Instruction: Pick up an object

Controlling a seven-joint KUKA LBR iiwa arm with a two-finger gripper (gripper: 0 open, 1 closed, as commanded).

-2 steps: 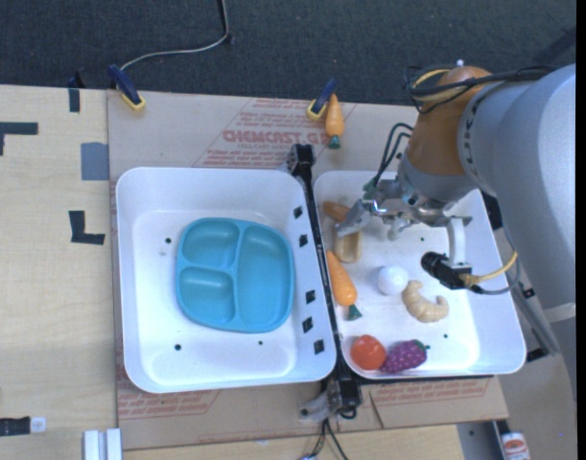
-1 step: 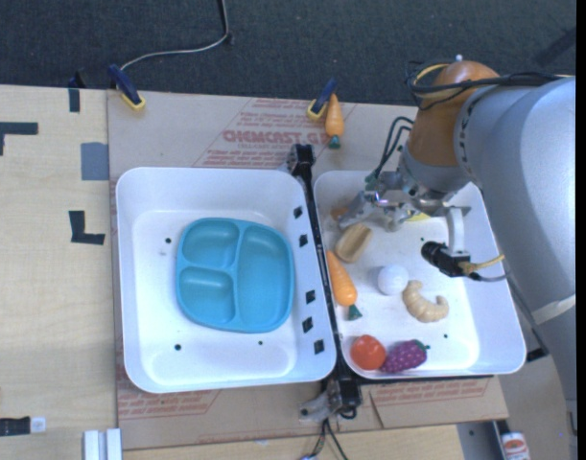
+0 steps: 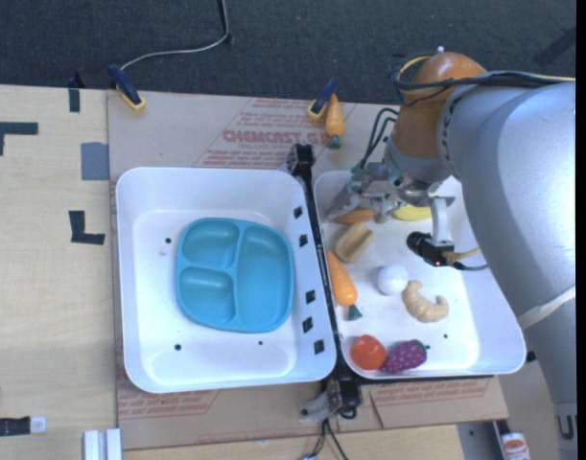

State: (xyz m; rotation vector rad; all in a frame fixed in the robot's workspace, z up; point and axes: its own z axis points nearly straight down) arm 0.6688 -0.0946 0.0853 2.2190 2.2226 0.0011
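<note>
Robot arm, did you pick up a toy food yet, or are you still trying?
Not yet, by the look of it. Done: the arm has reached into the right bin, and its pincer is low over the far end, beside the bread roll and banana. In hand: I see nothing lifted. Left: grip one toy and raise it. The carrot, egg, croissant, tomato and grapes lie on the bin floor.

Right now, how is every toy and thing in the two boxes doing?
gripper: low in the right bin, over the far toys
blue tray: flat in the left bin
carrot: lying by the divider
white egg: resting loose
croissant: lying loose
tomato: near corner, beside the grapes
</note>
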